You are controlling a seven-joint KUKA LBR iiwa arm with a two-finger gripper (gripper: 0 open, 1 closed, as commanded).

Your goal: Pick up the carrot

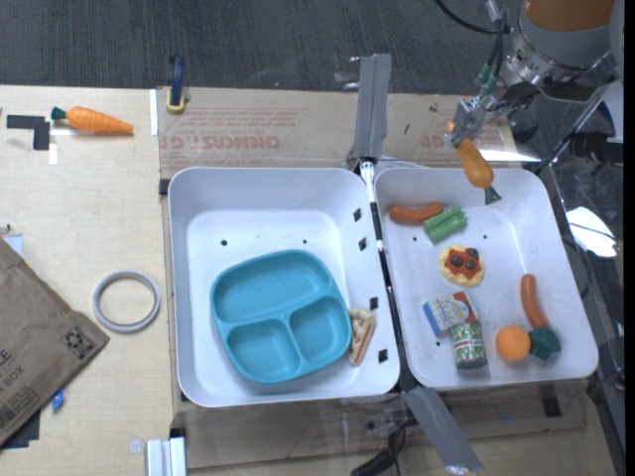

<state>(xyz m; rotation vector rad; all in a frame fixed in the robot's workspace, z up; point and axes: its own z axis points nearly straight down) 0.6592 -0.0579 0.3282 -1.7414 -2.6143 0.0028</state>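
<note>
From the camera view, the hand point(466, 132) hangs above the back edge of the right bin point(556, 216), and the carrot point(475, 166) dangles from it: its upper end sits between the fingers while the orange body and green stub slant down toward the bin floor, clear of everything beneath. So the hand is closed on the carrot, but only by its tip, and that is the weak point. My reading is that so short a hold on a tapered, smooth toy could let it pivot or slide free if the arm swings or speeds up, and it would then drop among the sausage point(416, 211) and the green piece point(444, 223) just below, or strike the bin rim and bounce onto the counter point(79, 226). A second carrot point(91, 120) lies far off on the counter at the back left, well apart from both bins; it plays no part here but could confuse a later check of which one was lifted. The left bin point(198, 216) holds a blue tray point(283, 315), well away from the hand.
</note>
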